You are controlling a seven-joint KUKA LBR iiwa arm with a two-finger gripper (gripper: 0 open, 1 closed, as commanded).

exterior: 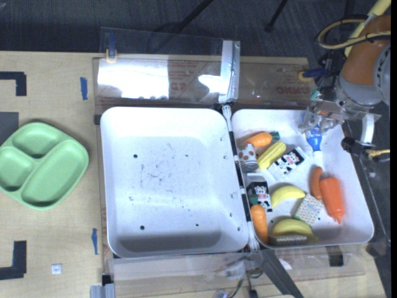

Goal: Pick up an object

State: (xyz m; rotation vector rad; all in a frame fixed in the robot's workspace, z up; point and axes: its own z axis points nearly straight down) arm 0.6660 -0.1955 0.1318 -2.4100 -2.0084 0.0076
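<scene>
Hovering at the far right corner of the right bin (pixel 363 219), our gripper (pixel 314 131) sits over a small blue piece (pixel 314 140) that juts just below it. We cannot tell how the gripper is set or whether it has hold of that blue piece, since the wrist hardware covers the contact.

We judge the main risk to be a missed or glancing pick: the toys lie crowded, several touching, so a descent there could nudge a neighbour, wedge between two items, or lift nothing. A rounded, smooth toy could also roll out of a pinch.

Working outward from our gripper, the nearest candidates are the large orange carrot (pixel 333 197) by the right wall and the black-and-white patterned block (pixel 288 161) just beside the yellow corn (pixel 271 155). Further left we see a smaller carrot (pixel 260 139), a small can (pixel 249 156) against the divider, and a cow-print box (pixel 258 194). Toward the near edge lie a yellow banana (pixel 287 195), a waffle-textured piece (pixel 309 211), a second banana (pixel 290 228) and an orange item (pixel 259 221).

Our left bin (pixel 124 120) shows bare white floor with scuffs. Well apart, a green divided plate (pixel 41 164) rests on the bench (pixel 43 253).
</scene>
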